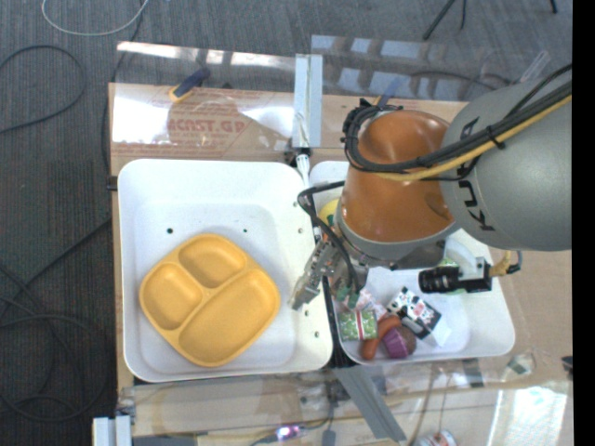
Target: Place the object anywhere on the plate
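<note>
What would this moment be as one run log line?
arm: over right bin | gripper: at bin divider | plate: left bin, nothing on it | toys: right bin

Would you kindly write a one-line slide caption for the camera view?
KUKA arm's gripper hovers at the divide between the left bin holding a yellow divided plate and the right bin of small objects.

A robotics lab: white bins [130, 277] on a bench, loose cables [56, 63] across grey carpet.

Yellow three-compartment plate [210, 297] in left bin [149, 193]
</note>
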Controlling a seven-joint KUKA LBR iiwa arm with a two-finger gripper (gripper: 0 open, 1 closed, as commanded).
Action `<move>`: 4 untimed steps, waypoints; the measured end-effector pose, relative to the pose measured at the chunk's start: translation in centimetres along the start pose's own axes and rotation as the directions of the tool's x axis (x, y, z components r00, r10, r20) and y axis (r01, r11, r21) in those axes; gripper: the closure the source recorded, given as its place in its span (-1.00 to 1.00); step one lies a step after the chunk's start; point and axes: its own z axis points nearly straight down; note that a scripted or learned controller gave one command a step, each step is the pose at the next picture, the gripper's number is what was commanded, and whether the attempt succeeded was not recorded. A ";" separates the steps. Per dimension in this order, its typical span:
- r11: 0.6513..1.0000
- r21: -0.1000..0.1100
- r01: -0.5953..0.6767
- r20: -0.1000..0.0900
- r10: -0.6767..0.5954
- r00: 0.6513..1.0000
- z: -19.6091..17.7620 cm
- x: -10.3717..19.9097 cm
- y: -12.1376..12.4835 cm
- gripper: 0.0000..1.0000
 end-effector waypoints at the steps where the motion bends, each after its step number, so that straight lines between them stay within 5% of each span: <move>1: 1.000 0.001 -0.003 -0.004 0.003 1.000 -0.7 -0.1 0.0 1.00; 2: 0.982 0.001 0.189 0.000 -0.189 0.982 2.5 0.6 1.1 1.00; 4: 0.983 0.000 0.183 -0.008 -0.183 0.983 1.2 0.4 1.2 1.00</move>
